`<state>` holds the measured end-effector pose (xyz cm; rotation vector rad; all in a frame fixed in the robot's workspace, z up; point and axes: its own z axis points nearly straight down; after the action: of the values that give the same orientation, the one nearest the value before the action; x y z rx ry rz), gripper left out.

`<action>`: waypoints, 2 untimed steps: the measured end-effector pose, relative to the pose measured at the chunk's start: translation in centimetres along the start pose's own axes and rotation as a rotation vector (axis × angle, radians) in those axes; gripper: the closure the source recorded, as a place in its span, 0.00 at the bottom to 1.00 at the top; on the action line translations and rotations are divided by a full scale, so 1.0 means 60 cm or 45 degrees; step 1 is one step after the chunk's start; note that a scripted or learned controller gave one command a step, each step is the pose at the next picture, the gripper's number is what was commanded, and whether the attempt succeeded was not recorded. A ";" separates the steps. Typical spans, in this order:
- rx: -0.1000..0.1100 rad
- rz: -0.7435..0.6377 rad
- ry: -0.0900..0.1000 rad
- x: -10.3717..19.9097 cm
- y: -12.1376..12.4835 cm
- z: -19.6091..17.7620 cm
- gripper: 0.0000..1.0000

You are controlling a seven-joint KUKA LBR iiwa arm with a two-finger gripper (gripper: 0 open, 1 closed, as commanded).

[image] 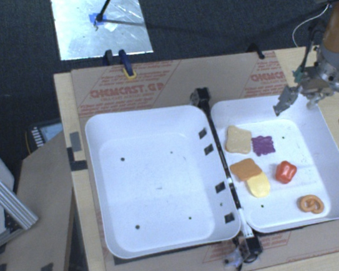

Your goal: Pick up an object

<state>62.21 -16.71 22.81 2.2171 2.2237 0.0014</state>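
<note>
The gripper hangs over the right bin's far edge, fingers spread wide and holding nothing (arm entering from the right), while the red pepper lies mid-bin beside the purple grapes

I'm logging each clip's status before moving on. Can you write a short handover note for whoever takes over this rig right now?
Gripper: above the far right corner of the right bin, holding nothing.
Objects, all in the right bin: tan bread slice, purple piece, orange piece touching a yellow piece, red pepper, pretzel.
Done: nothing picked yet.
Left: descend, grasp one object, lift.
</note>
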 end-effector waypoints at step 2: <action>-0.013 0.007 -0.006 -0.053 -0.056 -0.525 0.00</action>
<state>58.79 -19.88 54.32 2.2153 2.2105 0.0078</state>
